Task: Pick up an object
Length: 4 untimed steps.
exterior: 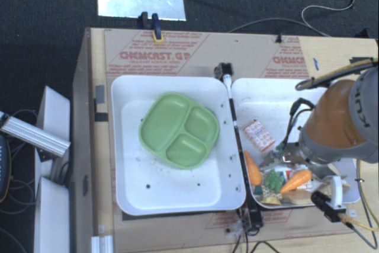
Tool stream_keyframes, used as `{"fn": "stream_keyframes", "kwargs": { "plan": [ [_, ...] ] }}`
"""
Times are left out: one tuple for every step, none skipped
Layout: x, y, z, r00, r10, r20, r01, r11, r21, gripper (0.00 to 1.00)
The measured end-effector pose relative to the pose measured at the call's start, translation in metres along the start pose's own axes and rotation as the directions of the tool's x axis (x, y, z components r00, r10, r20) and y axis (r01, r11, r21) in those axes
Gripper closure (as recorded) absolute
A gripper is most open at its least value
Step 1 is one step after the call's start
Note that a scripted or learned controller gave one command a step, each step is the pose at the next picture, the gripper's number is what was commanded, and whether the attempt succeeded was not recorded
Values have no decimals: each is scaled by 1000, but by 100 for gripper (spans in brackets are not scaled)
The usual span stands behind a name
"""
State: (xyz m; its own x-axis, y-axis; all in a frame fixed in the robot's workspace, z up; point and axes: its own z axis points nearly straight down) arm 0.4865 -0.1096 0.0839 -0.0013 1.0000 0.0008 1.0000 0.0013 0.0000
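On the left, a white bin (pixel 127 186) sits on the bench. A green plate (pixel 179 130) with three sections lies inside it, a bit above the middle. The plate lies flat on the bin floor, and small dark specks dot the floor near it.

A dark strip (pixel 235 127) runs between the two bins, where their edges meet.

Next comes the right bin (pixel 266 92). A small box (pixel 259 134) with red and white print lies near its middle, tilted. Below it, close to the bin's left wall, lies an orange carrot (pixel 253 170). Just to the right of it is a green leafy toy (pixel 273 179), and a second orange carrot (pixel 295 181) lies slanted beside that, touching or nearly touching it. A pale flat thing (pixel 296 198) lies under this pile, by the bin's near edge. These things are bunched together in the bin's lower part.

The arm (pixel 337 121) comes in from the right, grey with a wide orange band. Its gripper (pixel 285 158) points down over the pile, just above the carrots and the green toy. It is too hidden and blurry to tell how the gripper stands or whether it has anything.
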Motion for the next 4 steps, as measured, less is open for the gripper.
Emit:
{"fn": "stream_keyframes", "kwargs": {
  "plan": [
    [-10, 107, -1, 1000, -2, 1, 2, 1000, -3, 0],
    [-3, 166, -1, 1000, -4, 1, 4, 1000, -3, 0],
    [-2, 178, 0, 1000, -4, 3, 4, 1000, 19, 0],
    [6, 177, 0, 1000, -1, 11, 1, 1000, 19, 0]
  ]
}}
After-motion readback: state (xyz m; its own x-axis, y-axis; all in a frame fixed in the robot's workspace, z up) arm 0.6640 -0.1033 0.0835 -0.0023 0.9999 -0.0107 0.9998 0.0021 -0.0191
